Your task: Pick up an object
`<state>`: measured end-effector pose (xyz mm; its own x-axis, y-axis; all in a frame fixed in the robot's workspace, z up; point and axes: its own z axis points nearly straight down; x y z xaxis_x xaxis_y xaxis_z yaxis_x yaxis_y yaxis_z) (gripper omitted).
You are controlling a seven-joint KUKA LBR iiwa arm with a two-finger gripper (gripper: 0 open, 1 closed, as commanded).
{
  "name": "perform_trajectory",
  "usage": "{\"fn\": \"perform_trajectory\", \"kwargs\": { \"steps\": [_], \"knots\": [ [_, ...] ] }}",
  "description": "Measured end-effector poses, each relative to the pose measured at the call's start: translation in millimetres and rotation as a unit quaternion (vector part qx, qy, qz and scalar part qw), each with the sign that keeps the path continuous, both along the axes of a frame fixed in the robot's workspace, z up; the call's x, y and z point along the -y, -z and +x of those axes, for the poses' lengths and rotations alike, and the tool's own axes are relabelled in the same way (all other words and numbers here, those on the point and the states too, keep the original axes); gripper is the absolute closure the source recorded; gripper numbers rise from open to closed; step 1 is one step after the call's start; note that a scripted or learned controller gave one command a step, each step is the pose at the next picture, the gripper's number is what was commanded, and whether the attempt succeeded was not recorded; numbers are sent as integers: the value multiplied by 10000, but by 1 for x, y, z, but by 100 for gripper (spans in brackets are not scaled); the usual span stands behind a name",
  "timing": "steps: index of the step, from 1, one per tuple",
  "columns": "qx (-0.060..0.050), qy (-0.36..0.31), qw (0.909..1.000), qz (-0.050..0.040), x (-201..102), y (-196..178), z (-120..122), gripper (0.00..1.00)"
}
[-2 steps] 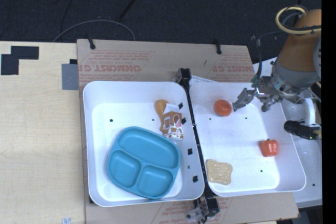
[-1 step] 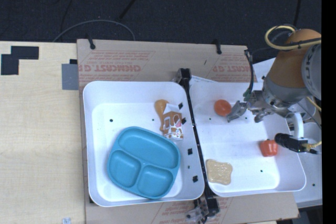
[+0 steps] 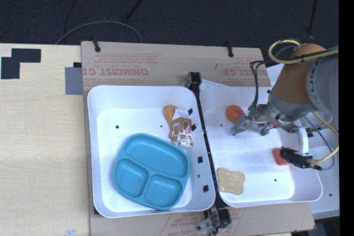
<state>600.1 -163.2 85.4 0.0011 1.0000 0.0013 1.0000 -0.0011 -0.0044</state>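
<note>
The metal gripper point(image 3: 247, 123) hangs low in the right white plastic bin point(image 3: 260, 196), just beside a small round orange-red ball point(image 3: 234, 113); its grip cannot be told. A blue three-compartment plastic plate point(image 3: 150, 171) lies in the left white bin point(image 3: 102, 119)

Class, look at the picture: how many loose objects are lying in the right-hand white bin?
2, possibly more. An orange ball sits near the bin's upper left, just left of the gripper. A flat beige piece lies at the lower left corner. The arm covers the bin's right side, so others may be hidden.
</note>
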Motion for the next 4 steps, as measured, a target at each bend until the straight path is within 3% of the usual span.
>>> {"fn": "perform_trajectory", "kwargs": {
  "steps": [1, 4],
  "knots": [
    [5, 8, 10000, -3, 1, -12, 0, 100],
    [27, -15, 10000, -8, 5, -158, 12, 100]
  ]
}}
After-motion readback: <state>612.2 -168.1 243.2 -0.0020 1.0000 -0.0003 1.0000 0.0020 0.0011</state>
